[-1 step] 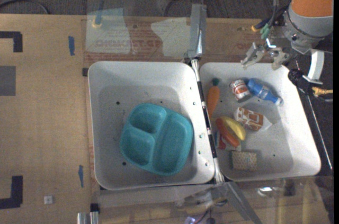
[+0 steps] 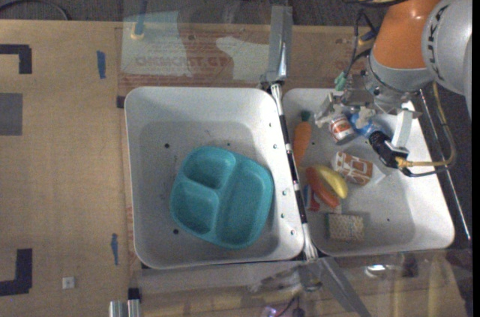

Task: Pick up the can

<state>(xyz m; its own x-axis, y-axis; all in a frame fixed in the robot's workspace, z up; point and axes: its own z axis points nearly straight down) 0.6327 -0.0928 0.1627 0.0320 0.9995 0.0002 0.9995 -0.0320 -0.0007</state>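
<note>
The can is small, white and silver with a red label. It sits near the back of the right bin, just right of the carrot. My gripper hangs from the grey and orange arm and is low over the can, touching it or nearly so. The wrist hides the can's far side.
An orange carrot lies along the right bin's left wall. A small printed carton, a banana, a red item and a tan sponge lie nearer the front. A teal divided plate rests in the left bin.
</note>
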